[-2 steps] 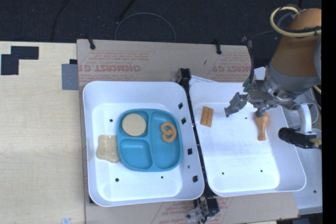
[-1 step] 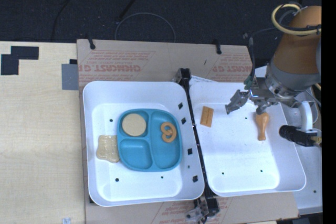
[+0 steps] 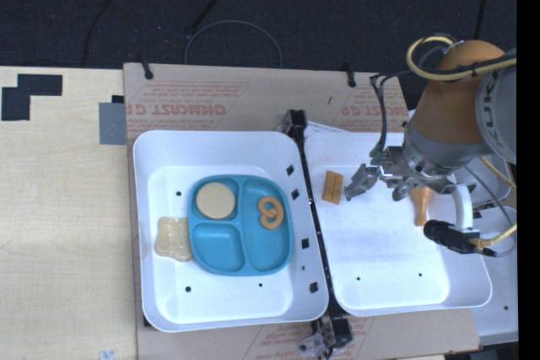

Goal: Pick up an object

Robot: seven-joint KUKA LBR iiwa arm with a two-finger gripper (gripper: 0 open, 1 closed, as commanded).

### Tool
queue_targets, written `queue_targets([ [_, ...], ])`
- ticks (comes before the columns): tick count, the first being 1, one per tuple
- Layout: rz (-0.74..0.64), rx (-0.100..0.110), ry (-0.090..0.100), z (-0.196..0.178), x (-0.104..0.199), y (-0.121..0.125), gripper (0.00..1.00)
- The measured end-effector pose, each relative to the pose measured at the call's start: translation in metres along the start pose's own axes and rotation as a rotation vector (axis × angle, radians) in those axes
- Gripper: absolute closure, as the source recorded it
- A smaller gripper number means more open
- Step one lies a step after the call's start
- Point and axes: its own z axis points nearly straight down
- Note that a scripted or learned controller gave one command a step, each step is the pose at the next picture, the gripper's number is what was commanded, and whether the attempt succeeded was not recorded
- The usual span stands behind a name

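Lying flat beside claw [image 3: 381,182]: small tan rectangular block [image 3: 332,186], smooth white bin [image 3: 396,282].

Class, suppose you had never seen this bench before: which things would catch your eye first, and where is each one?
The blue divided plate in the left bin stands out most; it holds a round cracker and a pretzel in its two upper compartments. Next comes the grey arm with its orange band, reaching in from the right over the right bin. Its claw hangs near a small tan block.
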Motion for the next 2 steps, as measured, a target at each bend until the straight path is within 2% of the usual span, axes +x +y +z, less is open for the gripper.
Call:
queue_targets([
  [1,0.001,0.001,0.0,0.064,0.005,0.001,0.0],
  [2,0.003,-0.004,-0.001,0.095,0.006,0.001,0.0],
])
